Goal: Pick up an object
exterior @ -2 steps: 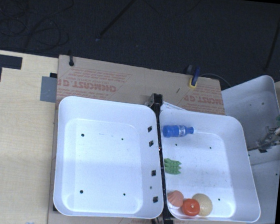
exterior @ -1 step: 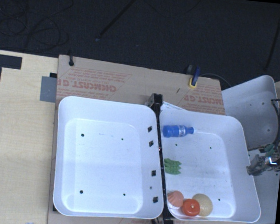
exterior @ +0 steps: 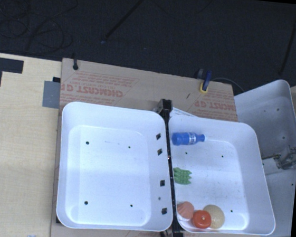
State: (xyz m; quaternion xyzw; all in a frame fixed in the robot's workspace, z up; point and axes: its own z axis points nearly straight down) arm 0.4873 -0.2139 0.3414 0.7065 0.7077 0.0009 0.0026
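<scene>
right bin holds bottle at back, pod-like thing mid-left, perhaps three round pieces in front

Past the right edge of the tabletop, a small grey metal part of thin, jointed pieces juts in from the side. It is too small and blurred to tell whether it belongs to the robot.

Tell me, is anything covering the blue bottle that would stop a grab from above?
Nothing visible does. The blue bottle lies alone near the far wall of the right bin, well apart from the green toy.
</scene>
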